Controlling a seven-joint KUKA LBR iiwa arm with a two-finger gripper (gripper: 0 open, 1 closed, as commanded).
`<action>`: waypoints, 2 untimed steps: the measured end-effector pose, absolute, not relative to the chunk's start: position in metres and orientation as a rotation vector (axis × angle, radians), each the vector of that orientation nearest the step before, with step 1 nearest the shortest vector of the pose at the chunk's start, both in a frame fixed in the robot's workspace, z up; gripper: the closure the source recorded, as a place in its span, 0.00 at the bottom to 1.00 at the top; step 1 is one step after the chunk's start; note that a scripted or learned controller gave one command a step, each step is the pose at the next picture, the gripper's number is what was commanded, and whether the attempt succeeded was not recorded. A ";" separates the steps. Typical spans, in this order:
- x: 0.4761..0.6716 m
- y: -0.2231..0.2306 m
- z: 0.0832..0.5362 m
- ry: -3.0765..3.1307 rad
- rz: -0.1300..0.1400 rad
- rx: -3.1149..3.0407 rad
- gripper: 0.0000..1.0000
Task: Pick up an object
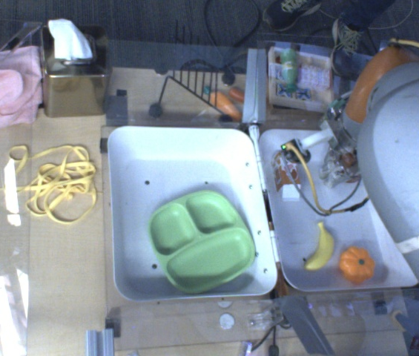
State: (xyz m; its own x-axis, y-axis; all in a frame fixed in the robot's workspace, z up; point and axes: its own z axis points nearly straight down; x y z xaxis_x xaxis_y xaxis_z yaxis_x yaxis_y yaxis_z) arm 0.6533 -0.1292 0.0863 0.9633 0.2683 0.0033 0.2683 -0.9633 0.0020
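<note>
Toward the near edge of the right bin [357, 284], the banana [319, 247] is lying slanted beside the pumpkin [357, 265], well below the jaws [337, 162]; whether they're open, I cannot tell

Green plate [202, 242], yellow banana [320, 248], orange pumpkin [357, 265] — white bins [131, 199].

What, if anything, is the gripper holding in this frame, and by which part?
Nothing that can be seen. The gripper is over the upper part of the right bin; the banana and the small pumpkin lie apart from it near the bin's lower edge.
</note>
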 end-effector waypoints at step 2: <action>0.658 -0.083 0.085 0.373 0.003 3.120 0.00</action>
